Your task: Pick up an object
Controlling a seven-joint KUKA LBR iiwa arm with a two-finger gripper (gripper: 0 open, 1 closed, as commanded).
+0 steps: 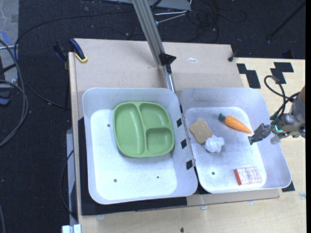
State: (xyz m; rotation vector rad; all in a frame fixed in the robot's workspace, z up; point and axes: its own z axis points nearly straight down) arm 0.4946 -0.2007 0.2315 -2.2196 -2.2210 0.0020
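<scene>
Gripper at right bin's right wall; finger state cannot be told. Just left: orange carrot, tapered, green stem end. Further left: tan bread slice touching lumpy white object. Red-and-white packet, print unreadable. Left bin: green three-compartment plate.

Both white bins look like matte, slightly speckled plastic. The green divided plate is smooth plastic with a soft sheen. Carrot looks like glossy plastic, the bench like pale unfinished wood, and the pole is brushed metal.
</scene>
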